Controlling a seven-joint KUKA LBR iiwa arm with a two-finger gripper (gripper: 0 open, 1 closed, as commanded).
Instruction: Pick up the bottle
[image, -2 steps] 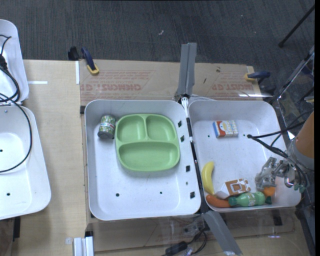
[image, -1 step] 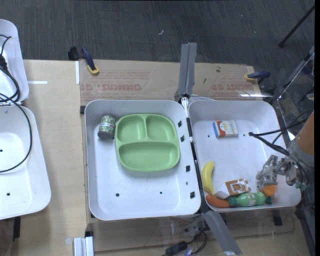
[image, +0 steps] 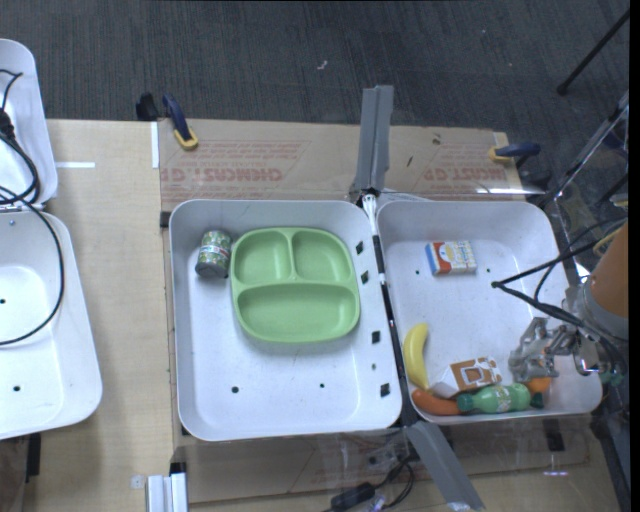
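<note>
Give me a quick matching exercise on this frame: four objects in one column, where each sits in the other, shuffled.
Objects:
1. bottle
2. small can
3. small box
4. banana

Places:
A. left bin, beside the green plate's left edge
B. right bin, upper middle, apart from the other items
C. right bin, lying along the front wall, below the gripper
D. right bin, near its left wall, just above the carrot

Pairs: 1-C, 2-A, 3-B, 4-D

Gripper hangs just above the green bottle in the right bin.
</note>
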